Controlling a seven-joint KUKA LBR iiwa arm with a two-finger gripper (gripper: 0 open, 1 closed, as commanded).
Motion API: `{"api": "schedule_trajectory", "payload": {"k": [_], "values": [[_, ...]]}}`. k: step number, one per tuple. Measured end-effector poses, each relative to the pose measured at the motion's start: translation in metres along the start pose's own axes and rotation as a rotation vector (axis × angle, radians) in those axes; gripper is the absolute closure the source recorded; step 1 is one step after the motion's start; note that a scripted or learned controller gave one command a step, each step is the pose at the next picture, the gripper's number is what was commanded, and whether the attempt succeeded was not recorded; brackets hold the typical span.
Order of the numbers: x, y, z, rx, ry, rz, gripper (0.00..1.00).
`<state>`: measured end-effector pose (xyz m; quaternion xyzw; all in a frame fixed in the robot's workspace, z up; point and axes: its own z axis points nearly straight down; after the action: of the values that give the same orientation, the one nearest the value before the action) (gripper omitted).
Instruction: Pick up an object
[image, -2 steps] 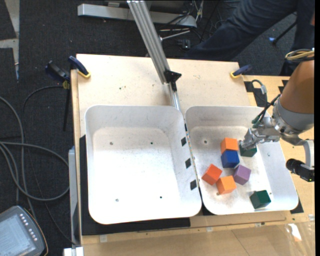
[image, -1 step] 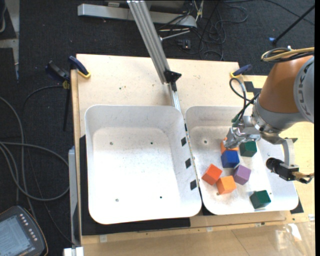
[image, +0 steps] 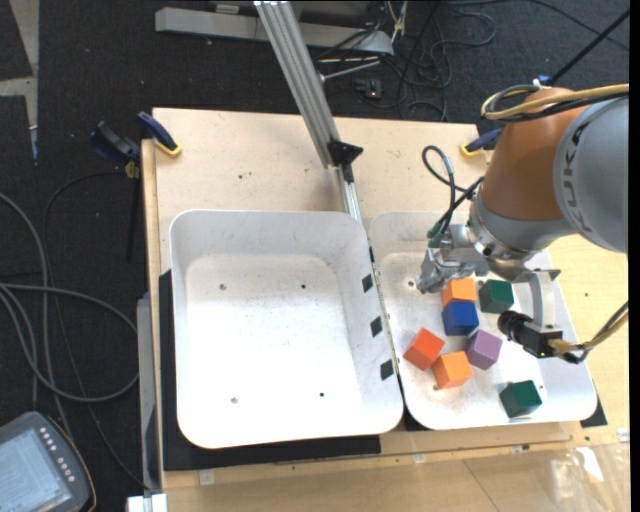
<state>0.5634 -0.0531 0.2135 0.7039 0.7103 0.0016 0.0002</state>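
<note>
The right bin (image: 572, 402) holds several small cubes. An orange cube (image: 461, 291) sits just above a blue cube (image: 460, 318), with a dark green cube (image: 496, 295) to their right. Lower down lie a purple cube (image: 485, 348), a red-orange cube (image: 424, 349), another orange cube (image: 452, 369) and a second dark green cube (image: 520, 397). My gripper (image: 437, 272) hangs low over the bin's upper left part, right beside the upper orange cube. Nothing can be seen held in it.
The left bin (image: 270, 330) stands beside the right one, and their rims meet around mid-bench. A metal pole (image: 305, 85) slants down from the top to the bins' junction. Cables and a black connector (image: 528, 333) hang from the wrist over the cubes.
</note>
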Motion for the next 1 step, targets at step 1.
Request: {"api": "schedule_trajectory", "payload": {"k": [1], "values": [[0.0635,0.0031,-0.0102,0.001,0.0,-0.001,1.0]]}}
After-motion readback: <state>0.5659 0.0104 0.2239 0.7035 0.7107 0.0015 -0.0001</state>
